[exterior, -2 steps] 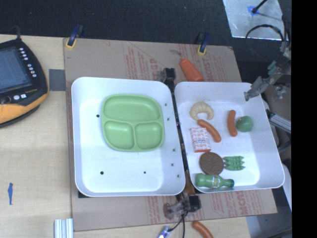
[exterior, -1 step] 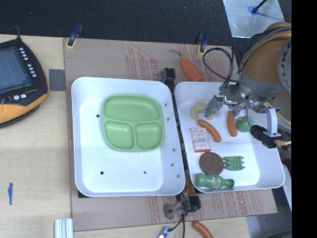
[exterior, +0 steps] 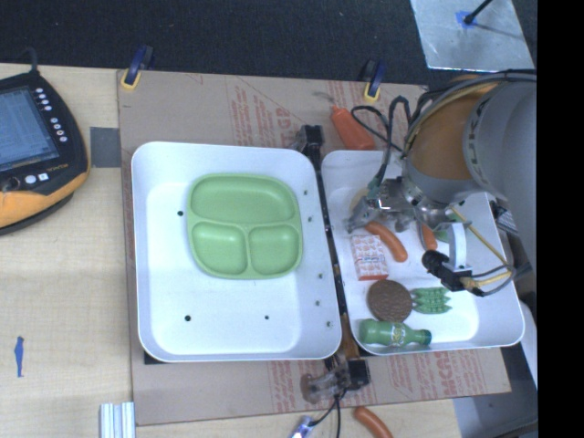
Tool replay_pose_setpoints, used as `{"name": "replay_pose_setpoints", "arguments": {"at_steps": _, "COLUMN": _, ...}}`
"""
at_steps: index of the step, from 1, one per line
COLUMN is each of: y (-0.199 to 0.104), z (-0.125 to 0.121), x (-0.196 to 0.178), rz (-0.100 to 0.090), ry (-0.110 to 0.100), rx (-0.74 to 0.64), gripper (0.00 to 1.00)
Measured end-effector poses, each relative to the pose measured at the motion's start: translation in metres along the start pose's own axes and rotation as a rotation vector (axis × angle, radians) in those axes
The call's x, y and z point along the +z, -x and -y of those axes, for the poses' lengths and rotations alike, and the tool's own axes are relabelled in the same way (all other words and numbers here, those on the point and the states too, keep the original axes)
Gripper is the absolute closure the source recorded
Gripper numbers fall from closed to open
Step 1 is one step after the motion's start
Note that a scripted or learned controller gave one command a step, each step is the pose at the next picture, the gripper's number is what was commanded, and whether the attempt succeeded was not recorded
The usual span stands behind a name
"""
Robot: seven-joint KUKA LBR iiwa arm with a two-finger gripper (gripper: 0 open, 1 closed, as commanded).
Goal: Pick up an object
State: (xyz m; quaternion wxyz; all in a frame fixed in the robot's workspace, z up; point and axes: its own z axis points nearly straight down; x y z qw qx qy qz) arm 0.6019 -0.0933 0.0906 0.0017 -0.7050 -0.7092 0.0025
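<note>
Hand (exterior: 381,204) low over the upper part of the right bin (exterior: 497,322), just above an orange sausage-shaped toy (exterior: 391,241); fingers too tangled in cables and shadow to tell open from closed, or whether anything sits between them. Beside the sausage, a small printed packet (exterior: 370,260). Below these, a brown round disc (exterior: 390,301), touching a green spiky toy (exterior: 432,300) on its right. Along the bin's lower edge, a green bottle (exterior: 391,335) lying on its side. In the left bin (exterior: 160,272), a green divided plate (exterior: 245,224). At the worktop's (exterior: 64,308) left edge, possibly a control pendant (exterior: 35,149).
</note>
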Motion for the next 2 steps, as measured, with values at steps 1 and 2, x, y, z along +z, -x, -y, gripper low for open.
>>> {"name": "replay_pose_setpoints", "arguments": {"at_steps": 1, "y": 0.002, "z": -0.001, "x": -0.011, "rz": 0.002, "ry": 0.001, "rx": -0.003, "gripper": 1.0}}
{"name": "replay_pose_setpoints", "arguments": {"at_steps": 2, "y": -0.052, "z": -0.005, "x": -0.114, "rz": -0.002, "ry": 0.004, "rx": 0.001, "gripper": 1.0}}
